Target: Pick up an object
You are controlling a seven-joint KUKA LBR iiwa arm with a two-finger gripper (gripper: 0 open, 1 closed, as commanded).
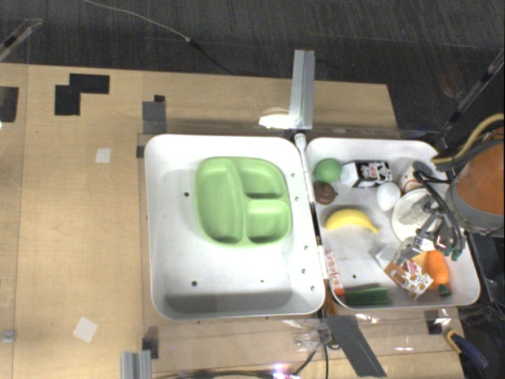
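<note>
The bench carries two shallow white bins set side by side, their inner rims touching along the centre line. The left bin contains a green divided tray, which lies flat near the middle of the bin, toward its far half, with one long compartment on the left and two smaller compartments on the right. The right bin contains the loose objects. A green ball lies near the far left corner, with a brown ball just beside it on the near side. A small black-and-white carton lies to the right of the green ball. A yellow banana lies near the middle of the bin. A white egg-shaped object rests between the carton and a white cup. A dark green bar lies along the near rim. An orange carrot-shaped object and a small printed packet lie together near the right near corner. The arm enters from the right, and the gripper is positioned low over the right bin, directly above the packet and the carrot-shaped object. Cables and the wrist obscure the gripper, so its opening cannot be determined, and no object is seen to be held.
</note>
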